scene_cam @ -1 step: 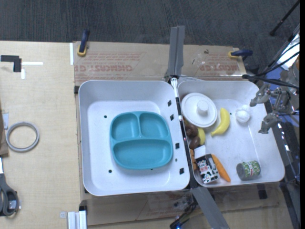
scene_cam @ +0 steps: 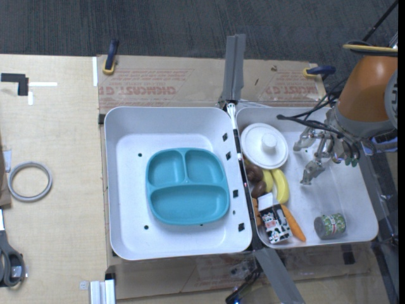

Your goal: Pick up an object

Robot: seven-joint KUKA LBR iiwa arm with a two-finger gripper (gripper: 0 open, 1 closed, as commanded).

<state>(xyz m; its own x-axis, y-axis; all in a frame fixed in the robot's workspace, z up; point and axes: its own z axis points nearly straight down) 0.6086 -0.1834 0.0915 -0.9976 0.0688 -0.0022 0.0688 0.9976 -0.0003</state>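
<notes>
We see gripper [scene_cam: 314, 163] over bare floor of right bin [scene_cam: 354, 189], fingers apart, gripping nothing. Green can [scene_cam: 330, 225] near front rim (open room around it). Lid [scene_cam: 265, 145], banana [scene_cam: 278, 186], carrot [scene_cam: 292, 222] crowd left wall.

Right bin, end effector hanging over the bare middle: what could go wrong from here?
1. The end effector sits over bare floor of the right white bin; descending here likely grabs nothing.
2. The round white lid with a knob, yellow banana, orange carrot and black-and-white carton crowd the left wall, so a grasp may snag neighbours.
3. The small green can lies sideways and may roll.
</notes>
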